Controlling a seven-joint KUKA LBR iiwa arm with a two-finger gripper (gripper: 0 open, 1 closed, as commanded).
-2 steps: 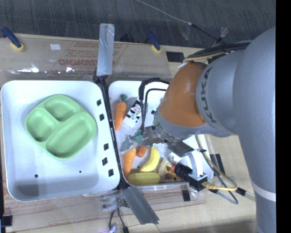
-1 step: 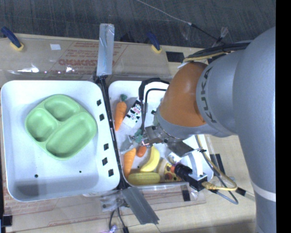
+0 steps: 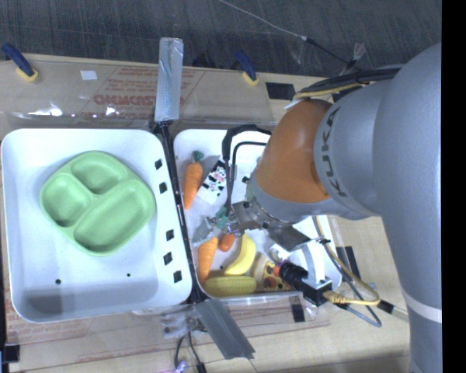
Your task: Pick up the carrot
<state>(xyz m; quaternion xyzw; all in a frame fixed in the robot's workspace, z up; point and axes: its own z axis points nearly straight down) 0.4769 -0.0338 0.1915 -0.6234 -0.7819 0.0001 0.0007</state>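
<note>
**Camera view: arm low over the right bin**

Nearest us, in the right bin (image 3: 188, 140), we see a corn cob (image 3: 231, 285) along the near wall, a banana (image 3: 243, 256) just beyond it and a carrot (image 3: 206, 256) to their left. The hand (image 3: 231, 222) sits just beyond these, over a small orange piece; we cannot tell how far it is open. Farther back a second carrot (image 3: 192, 181) lies by the left wall. The left bin (image 3: 31, 286) holds a green divided plate (image 3: 98, 200).
</note>
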